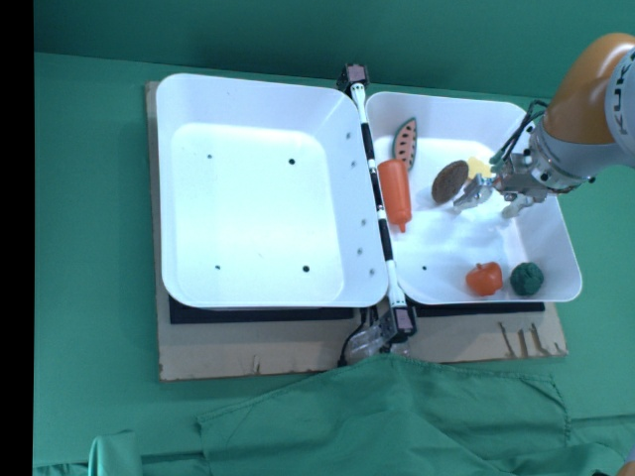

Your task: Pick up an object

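Inside right bin [556, 256]: carrot [396, 192], watermelon slice [404, 142], brown disc [449, 180], tomato [484, 279]

Brown oval object [449, 180] lying in right bin [556, 256], by watermelon slice [404, 143]

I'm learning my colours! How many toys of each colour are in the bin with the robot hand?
Orange or red: 3, the orange bottle, the tomato, the watermelon slice
Brown: 1, the brown oval
Yellow: 1, the yellow piece
Green: 1, the green ball
Total: 6
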Controlling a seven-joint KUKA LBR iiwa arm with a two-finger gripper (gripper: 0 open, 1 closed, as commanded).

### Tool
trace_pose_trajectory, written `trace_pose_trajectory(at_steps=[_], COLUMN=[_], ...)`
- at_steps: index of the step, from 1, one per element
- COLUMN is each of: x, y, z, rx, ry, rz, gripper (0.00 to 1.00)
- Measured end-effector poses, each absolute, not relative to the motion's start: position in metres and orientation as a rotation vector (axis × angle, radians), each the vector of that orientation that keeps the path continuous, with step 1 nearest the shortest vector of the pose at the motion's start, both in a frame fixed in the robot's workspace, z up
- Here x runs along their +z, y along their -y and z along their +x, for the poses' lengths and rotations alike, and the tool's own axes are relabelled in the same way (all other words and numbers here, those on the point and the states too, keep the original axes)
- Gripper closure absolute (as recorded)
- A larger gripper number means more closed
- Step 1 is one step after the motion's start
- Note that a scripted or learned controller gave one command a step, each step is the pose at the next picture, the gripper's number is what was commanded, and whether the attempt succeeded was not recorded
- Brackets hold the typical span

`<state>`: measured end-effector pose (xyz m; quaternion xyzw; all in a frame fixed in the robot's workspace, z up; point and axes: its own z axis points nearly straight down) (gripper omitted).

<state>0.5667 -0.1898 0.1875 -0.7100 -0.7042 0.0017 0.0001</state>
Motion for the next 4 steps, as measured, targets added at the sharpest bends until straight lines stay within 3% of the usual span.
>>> trace_pose_trajectory(at_steps=[1, 2, 3, 4], x=[0.205, 0.207, 0.216, 0.253], y=[0.189, 0.186, 0.188, 0.187], z=[0.57, 0.572, 0.506, 0.575], rx=[-0.005, -0.013, 0.002, -0.008], ry=[2.222, 2.225, 2.214, 2.23], rz=[-2.238, -2.234, -2.229, -2.23], gripper=[1.0, 0.0, 0.0, 0.0])
